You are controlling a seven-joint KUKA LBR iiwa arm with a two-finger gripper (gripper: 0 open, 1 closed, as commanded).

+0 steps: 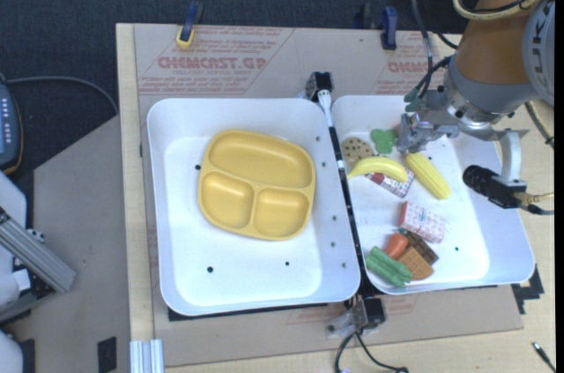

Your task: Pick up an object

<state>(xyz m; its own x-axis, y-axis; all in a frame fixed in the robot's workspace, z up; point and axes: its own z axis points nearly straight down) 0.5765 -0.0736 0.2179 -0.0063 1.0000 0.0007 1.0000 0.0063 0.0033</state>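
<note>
Low over the right bin, toward its 11 o'clock part: gripper, at the end of the arm reaching in from 2 o'clock. Open or closed: cannot tell from this slant.

Just at the gripper's 9 o'clock, a small green piece. Beyond that, again at 9 o'clock, a round brown cookie close by the bin's wall. At the gripper's 5 o'clock, close below, a cob, yellow, slanted, upper end toward the gripper. At its 7 o'clock, a banana, curved, lying across a red-and-white piece. Banana tip and cob near each other; touching or apart, cannot tell.

Farther toward the bin's 6 o'clock, a pink-and-white packet, flat on the floor. Below it, at the 7 o'clock corner, a tight cluster: carrot, brown block and green bar, all pressed close together.

At 9 o'clock of the right bin and edge to edge with it, the left bin. Near its middle, a yellow plate with three compartments, well apart from the gripper.

Under both bins, a cardboard sheet with red print. Along its 12 o'clock edge, a yellow-tipped clamp toward 11 o'clock and a blue clamp toward 1 o'clock.
</note>
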